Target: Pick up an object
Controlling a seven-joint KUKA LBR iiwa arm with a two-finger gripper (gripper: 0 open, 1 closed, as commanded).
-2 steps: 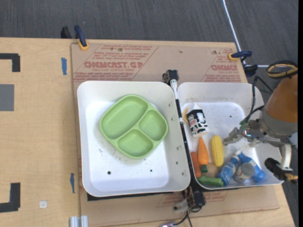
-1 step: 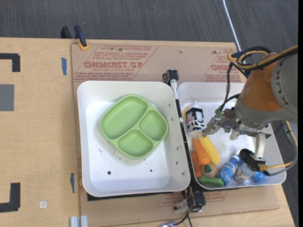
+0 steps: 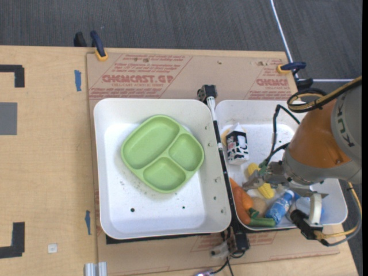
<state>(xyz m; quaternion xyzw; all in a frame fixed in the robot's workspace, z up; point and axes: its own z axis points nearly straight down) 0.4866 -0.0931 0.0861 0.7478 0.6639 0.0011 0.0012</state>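
1. Jaws (image 3: 257, 181) sit low in the right bin (image 3: 339, 214), down among the clutter there; whether they are spread or pressed together I cannot tell, and nothing shows between them.
2. Candidates crowd just beside them: a yellow piece (image 3: 265, 190), a blue bottle (image 3: 280, 206), an orange carrot (image 3: 242, 198) and a green stick (image 3: 261, 221), packed close, probably where they tumbled.
3. A black-and-white cup (image 3: 236, 146) lies apart, nearer the bin's far side.
4. The left bin (image 3: 109, 211) carries a green divided plate (image 3: 162, 153), well away from the arm (image 3: 322, 148).
5. Both bins rest on the desk (image 3: 40, 171), reachable from the arm's side.
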